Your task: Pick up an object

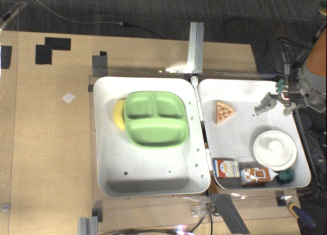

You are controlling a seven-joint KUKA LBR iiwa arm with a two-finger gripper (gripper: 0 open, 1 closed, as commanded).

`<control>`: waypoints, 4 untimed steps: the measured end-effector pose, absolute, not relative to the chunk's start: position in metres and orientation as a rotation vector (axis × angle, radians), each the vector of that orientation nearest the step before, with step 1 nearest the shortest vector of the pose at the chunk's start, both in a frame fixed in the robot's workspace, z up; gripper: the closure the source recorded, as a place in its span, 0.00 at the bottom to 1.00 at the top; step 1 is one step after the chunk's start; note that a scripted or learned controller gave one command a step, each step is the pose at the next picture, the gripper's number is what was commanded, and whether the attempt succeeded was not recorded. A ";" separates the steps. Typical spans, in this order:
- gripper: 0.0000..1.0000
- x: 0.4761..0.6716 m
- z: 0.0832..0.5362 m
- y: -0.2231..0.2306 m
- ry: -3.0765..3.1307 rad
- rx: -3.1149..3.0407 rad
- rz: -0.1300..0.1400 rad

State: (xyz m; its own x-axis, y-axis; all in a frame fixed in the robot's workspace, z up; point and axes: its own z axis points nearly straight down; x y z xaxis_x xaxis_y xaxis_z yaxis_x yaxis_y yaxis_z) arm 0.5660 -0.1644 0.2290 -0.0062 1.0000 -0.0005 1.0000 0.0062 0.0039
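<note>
The right bin (240,137) holds a toy pizza slice (223,111), a round white bowl (274,148), a small red and white carton (226,168), a brown carton (255,175) and a dark green item (285,176). My gripper (276,106) hangs over the bin's upper right part, above the bowl and to the right of the pizza slice. Its fingers stand open with nothing between them.
In the left bin (148,172) lies a green divided plate (155,117), and a yellow banana (118,115) peeks out at the plate's left edge. A metal post (195,47) stands behind the ridge between the two bins. Cables run along the right side.
</note>
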 end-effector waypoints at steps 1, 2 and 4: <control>0.00 0.617 0.165 -0.098 2.381 2.045 0.003; 0.00 0.646 0.087 -0.091 2.532 1.849 0.007; 1.00 0.565 0.186 -0.026 2.600 1.754 0.006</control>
